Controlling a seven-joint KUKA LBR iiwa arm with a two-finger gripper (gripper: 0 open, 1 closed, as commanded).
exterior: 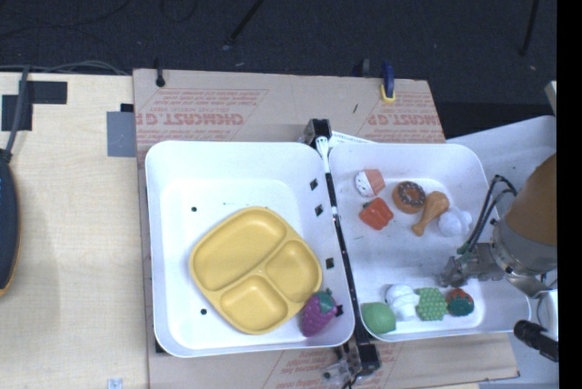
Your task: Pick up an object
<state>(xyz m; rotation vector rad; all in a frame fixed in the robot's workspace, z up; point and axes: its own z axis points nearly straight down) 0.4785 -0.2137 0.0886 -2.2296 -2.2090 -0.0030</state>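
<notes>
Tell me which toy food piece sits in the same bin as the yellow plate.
The purple grape bunch, against the yellow divided plate in the left bin. The other toy foods all lie in the right bin.

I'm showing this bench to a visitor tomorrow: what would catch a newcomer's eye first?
The big yellow divided plate in the left bin, with a purple grape bunch at its lower right. Then the bright toy foods in the right bin: a donut, a drumstick, a red piece.
</notes>
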